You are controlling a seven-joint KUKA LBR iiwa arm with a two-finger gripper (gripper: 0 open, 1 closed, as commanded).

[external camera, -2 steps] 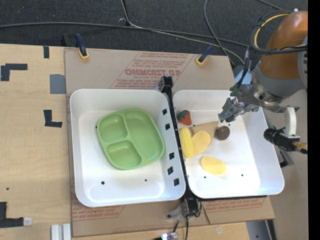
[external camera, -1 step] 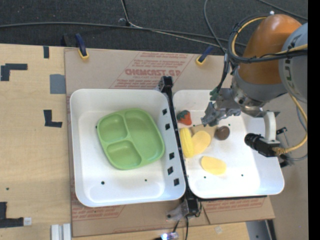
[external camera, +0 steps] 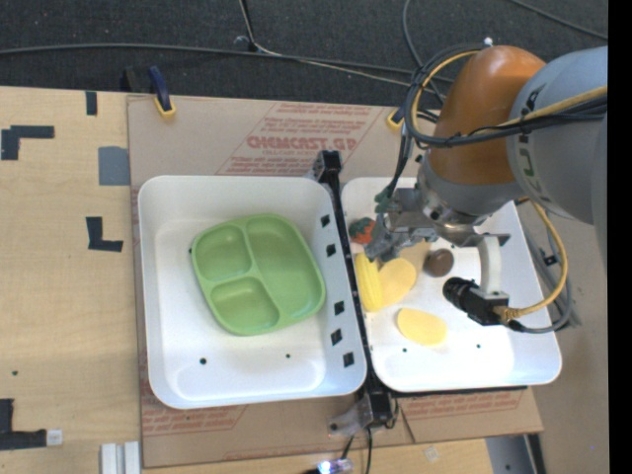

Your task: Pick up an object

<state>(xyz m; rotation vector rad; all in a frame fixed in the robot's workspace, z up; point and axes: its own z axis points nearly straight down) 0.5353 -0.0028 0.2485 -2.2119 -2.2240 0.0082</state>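
Hovering low over the right bin (external camera: 533,368), the gripper (external camera: 387,233), its grip state impossible to tell, nears yellow pieces (external camera: 387,282) lying unlifted beside the divider, the pick apparently not yet made.

**Even overhead light, soft shadows, modest sharpness**

The scene is brightly and evenly lit from above. The two white bins (external camera: 158,215) are the brightest areas, close to washed out, so their walls and floors blend with little shading. Left of the pincer (external camera: 387,233), the green divided tray (external camera: 259,275) shows a faint sheen and casts only a thin, soft shadow on the bin floor. The orange band (external camera: 484,107) above the pincer carries a broad dull highlight. Under the arm, the bin floor by the pincer lies in mild shade. The dark floor at the top stays nearly black, with detail lost. Focus is soft throughout; small items beside the pincer look smeared and grainy.
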